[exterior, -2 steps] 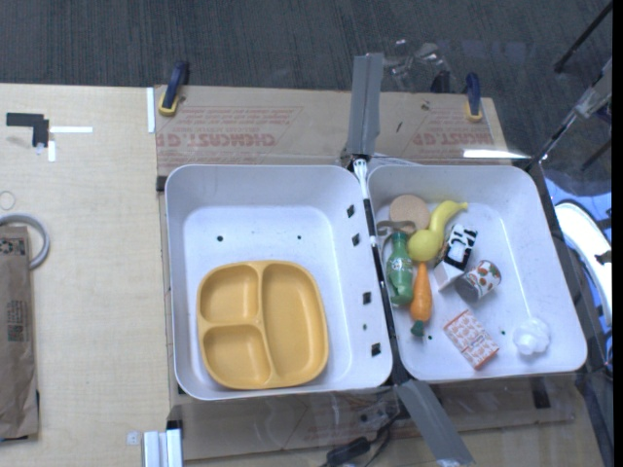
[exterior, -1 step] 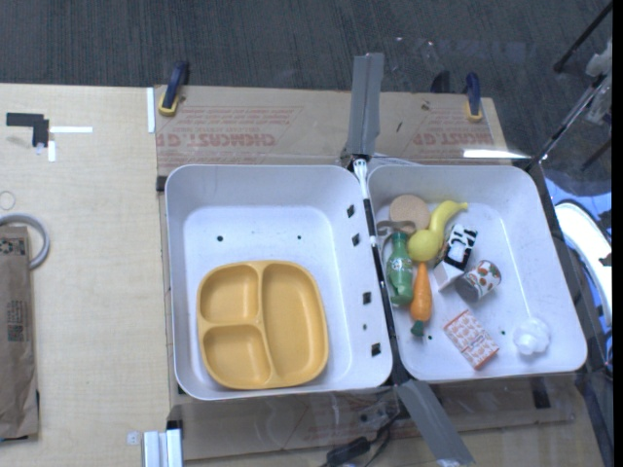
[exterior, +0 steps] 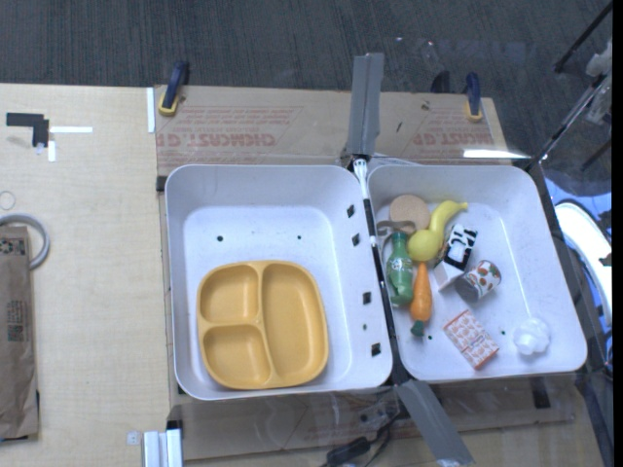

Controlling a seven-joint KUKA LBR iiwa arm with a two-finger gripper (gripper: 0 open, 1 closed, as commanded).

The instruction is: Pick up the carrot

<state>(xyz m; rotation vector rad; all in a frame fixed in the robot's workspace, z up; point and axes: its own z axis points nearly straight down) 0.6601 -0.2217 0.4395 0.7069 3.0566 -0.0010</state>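
Note:
The carrot (exterior: 421, 296) is orange with a green stem end pointing toward the front. It lies lengthwise in the right bin (exterior: 545, 222), near that bin's left wall. A green bottle (exterior: 399, 265) touches its left side and a yellow squash-like toy (exterior: 435, 233) lies just behind it.
The right bin also holds a tan round piece (exterior: 409, 208), a black-and-white box (exterior: 460, 244), a small can (exterior: 482, 279), a red-patterned packet (exterior: 470, 339) and a white crumpled item (exterior: 531, 336). A yellow divided plate (exterior: 262, 323) lies in the left bin (exterior: 195, 212).

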